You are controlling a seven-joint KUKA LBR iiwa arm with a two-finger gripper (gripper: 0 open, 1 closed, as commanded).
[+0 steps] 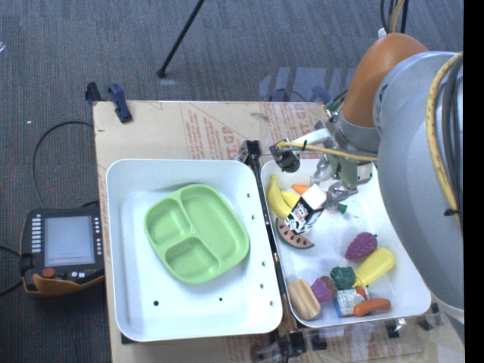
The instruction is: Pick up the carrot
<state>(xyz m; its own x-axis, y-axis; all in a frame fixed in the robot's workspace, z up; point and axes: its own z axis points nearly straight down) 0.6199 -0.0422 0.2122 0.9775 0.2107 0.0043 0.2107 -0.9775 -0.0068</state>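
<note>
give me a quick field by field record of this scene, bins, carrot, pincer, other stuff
left bin: holds a green divided plate
right bin: holds toy food
carrot: a small orange piece, mostly hidden, at the far end of the right bin by the banana
pincer: low over the far end of the right bin, just right of the carrot; grip state unclear
near the pincer: a black and white carton, a watermelon slice
near end of right bin: grapes, a yellow bottle, a hot dog
</note>
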